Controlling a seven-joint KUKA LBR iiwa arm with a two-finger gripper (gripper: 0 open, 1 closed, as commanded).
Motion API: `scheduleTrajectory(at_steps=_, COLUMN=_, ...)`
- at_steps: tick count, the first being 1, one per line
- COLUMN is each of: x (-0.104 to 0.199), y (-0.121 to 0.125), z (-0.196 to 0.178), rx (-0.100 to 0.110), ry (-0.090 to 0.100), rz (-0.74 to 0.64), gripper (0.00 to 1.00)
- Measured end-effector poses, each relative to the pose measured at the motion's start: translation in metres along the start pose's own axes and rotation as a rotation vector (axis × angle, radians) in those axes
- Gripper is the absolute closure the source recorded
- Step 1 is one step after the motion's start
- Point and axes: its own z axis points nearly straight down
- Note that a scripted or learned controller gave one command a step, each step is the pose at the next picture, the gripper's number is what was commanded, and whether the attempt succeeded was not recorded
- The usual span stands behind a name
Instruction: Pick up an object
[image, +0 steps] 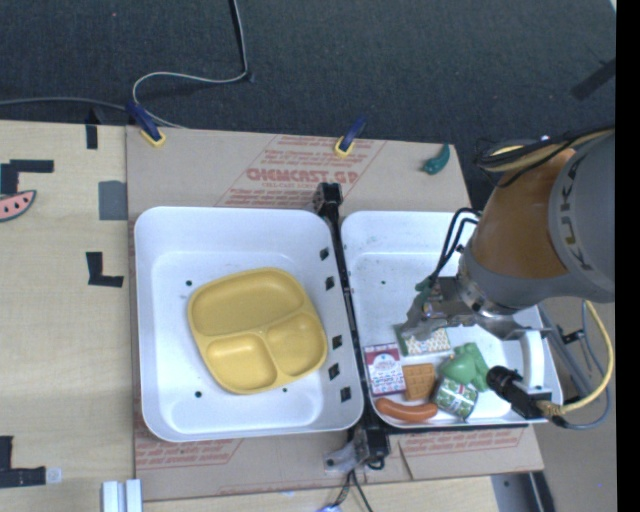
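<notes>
Right bin (400, 240): small items are clustered at its near end.
Gripper (425, 322): positioned just above the items; finger state cannot be told.
Left bin (160, 300): occupied by a yellow tray (258, 328).

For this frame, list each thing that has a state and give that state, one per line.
yellow divided plate: lying flat in the left bin, compartments bare.
claw: low over the right bin, above the pile; grip cannot be told.
small red-and-white box: lying flat.
cracker: lying flat beside the box.
hot dog: lying on its side by the near wall.
green can: tipped over.
</notes>
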Motion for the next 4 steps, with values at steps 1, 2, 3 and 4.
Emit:
scheduleTrajectory(at_steps=1, x=0.000, y=0.000, z=0.000, rx=0.001, ry=0.000, rz=0.000, gripper=0.00)
scheduleTrajectory(at_steps=2, x=0.006, y=0.011, z=0.029, rx=0.003, ry=0.000, rz=0.000, gripper=0.00)
scheduleTrajectory(at_steps=3, x=-0.003, y=0.009, z=0.028, rx=0.002, ry=-0.001, rz=0.001, gripper=0.00)
scheduleTrajectory(at_steps=4, x=-0.054, y=0.002, z=0.124, rx=-0.004, ry=0.002, rz=0.000, gripper=0.00)
